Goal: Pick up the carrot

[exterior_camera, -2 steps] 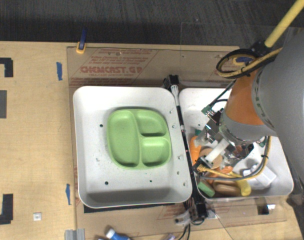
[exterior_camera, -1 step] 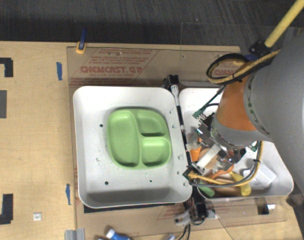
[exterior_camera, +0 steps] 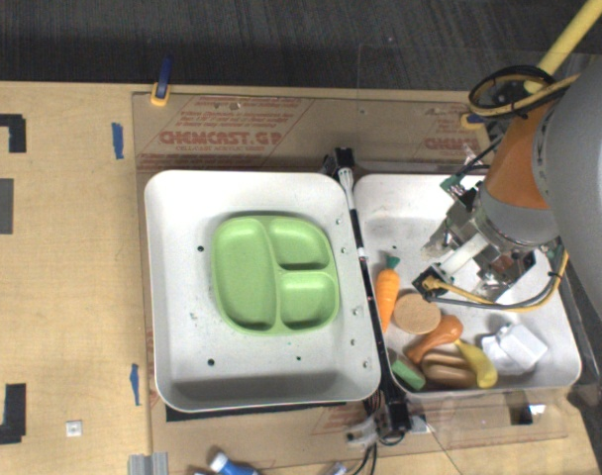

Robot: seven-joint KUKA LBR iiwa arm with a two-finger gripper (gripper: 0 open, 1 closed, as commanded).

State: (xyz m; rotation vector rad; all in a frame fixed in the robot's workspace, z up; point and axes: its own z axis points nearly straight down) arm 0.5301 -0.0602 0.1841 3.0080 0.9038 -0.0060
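Though plainly in view over the right bin [exterior_camera: 405,211], hard to read at the gripper [exterior_camera: 469,262]: a tangle of dark parts, white blocks and yellow cable below the grey arm [exterior_camera: 578,137], so cannot tell how far open. Cut off at the right edge, most of the arm's bulk. Hidden under arm and wrist, part of the right bin's far-right floor.

On the left, set on the counter [exterior_camera: 63,265], the left bin [exterior_camera: 172,265], with a green divided plate [exterior_camera: 276,270] lying flat at its middle.

Just right of the divider between the bins, against the right bin's left wall: the carrot [exterior_camera: 387,295]. Lying flat, long axis running far to near, green top at the far end, orange taper pointing near. Touching or just beside its right flank, a round tan disc [exterior_camera: 417,315]. Nearer still, a heap of toy foods hard to tell apart: a small green piece [exterior_camera: 408,372], an orange curved piece [exterior_camera: 437,334], a brown sausage shape [exterior_camera: 445,367], a yellow banana [exterior_camera: 476,361]. Right of these, a white blocky object [exterior_camera: 514,347].

Gripper right of the carrot and apart from it, above the bin's middle; nothing visibly held.
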